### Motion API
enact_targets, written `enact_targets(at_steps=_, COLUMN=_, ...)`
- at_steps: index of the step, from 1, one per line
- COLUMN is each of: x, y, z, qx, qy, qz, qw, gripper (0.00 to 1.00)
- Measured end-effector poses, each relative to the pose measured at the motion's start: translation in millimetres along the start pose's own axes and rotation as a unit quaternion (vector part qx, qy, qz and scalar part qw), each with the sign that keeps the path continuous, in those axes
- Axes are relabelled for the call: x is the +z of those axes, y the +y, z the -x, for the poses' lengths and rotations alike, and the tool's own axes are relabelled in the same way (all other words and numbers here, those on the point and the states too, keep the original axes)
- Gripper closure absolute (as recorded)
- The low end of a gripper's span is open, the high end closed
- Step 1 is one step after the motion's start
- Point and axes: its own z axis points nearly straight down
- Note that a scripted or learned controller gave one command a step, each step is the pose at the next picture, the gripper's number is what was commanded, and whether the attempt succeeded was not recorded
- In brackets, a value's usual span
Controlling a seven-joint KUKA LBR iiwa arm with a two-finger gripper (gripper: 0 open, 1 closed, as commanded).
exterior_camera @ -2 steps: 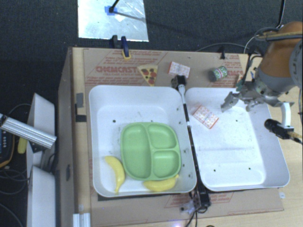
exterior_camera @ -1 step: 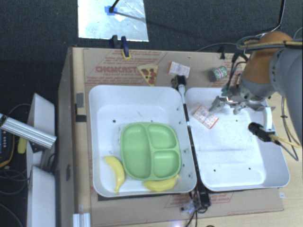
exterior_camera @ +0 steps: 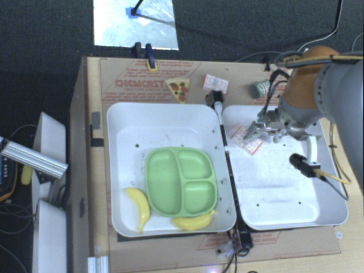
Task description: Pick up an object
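Note:
A small white packet with red print [exterior_camera: 248, 141] lies flat in the right bin [exterior_camera: 284, 209], near its back left corner. My gripper [exterior_camera: 260, 131] hangs low over that corner, right beside the packet's far edge and pointing left. In the left bin [exterior_camera: 122, 152] a pale green divided plate [exterior_camera: 181, 181] rests at the middle. One yellow banana [exterior_camera: 139, 207] lies off the plate's front left, and another [exterior_camera: 193, 222] peeks out from under its front edge.
Behind the bins, on the cardboard bench top, lie a toy pizza slice [exterior_camera: 178, 89], a white and red card [exterior_camera: 215, 83] and a small tin [exterior_camera: 261, 88]. A blue clamp [exterior_camera: 149, 54] grips the bench's back edge. The arm [exterior_camera: 318, 90] covers the right bin's back right.

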Motion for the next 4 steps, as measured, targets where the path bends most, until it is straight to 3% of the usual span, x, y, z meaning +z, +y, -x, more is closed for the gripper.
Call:
enact_targets(at_steps=1, x=7, y=9, z=13, qx=0.000, qy=0.004, qz=0.001, qw=1.0000, gripper=0.00)
enact_targets(at_steps=2, x=5, y=5, z=-21, qx=0.001, qy=-0.001, qz=0.005, qw=1.0000, gripper=0.00)
enact_targets(at_steps=3, x=-7, y=6, z=-22, qx=0.000, qy=0.000, qz=0.007, qw=1.0000, gripper=1.00)
enact_targets(at_steps=4, x=-7, y=6, z=-22, qx=0.000, qy=0.000, qz=0.006, qw=1.0000, gripper=0.00)
